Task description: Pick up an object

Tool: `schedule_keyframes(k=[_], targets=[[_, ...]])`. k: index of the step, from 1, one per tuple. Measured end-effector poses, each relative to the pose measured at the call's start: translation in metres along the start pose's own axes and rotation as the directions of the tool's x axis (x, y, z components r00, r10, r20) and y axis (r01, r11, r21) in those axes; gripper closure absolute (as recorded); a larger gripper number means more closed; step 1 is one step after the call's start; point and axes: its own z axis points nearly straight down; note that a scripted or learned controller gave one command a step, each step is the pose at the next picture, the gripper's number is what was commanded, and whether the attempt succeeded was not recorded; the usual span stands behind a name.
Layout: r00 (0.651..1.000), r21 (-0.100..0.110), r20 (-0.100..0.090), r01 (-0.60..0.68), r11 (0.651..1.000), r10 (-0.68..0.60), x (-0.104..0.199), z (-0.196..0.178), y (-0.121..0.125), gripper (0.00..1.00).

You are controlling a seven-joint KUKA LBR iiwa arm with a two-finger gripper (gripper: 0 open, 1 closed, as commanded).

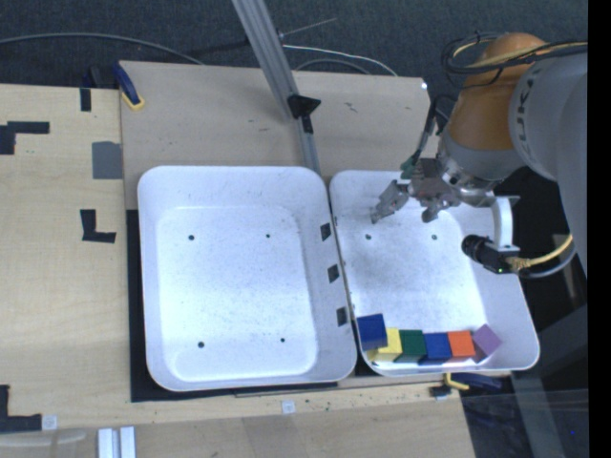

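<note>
Gripper (409, 208): two grey fingers spread apart, one (386, 204) angled toward the left, the other (431, 210) pointing down. Nothing between them. It hangs over the far part of the right bin (496, 299); whether the tips touch the bin floor cannot be told.

Arm (496, 103): grey, with an orange band above the wrist, reaching in from the right.

Blocks: a row along the near wall of the right bin, well apart from the gripper. From the left: blue block (371, 329) sitting on a yellow block (386, 350), then green block (411, 343), a second blue block (437, 346), orange block (461, 343), purple block (486, 338) (tilted against the bin's near right corner). Neighbours touch or nearly so.

Left bin (153, 256): white and shallow, just beside the right bin.

Bench (210, 113): pale wood, bearing both bins.
</note>
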Motion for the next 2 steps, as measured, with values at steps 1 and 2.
schedule_keyframes(k=[1, 2], targets=[[1.0, 0.005, 0.004, -0.007, 1.0, 0.007, -0.059, 0.034, -0.033, 0.0], [1.0, 0.003, 0.003, -0.004, 1.0, 0.004, -0.097, 0.053, -0.05, 0.0]])
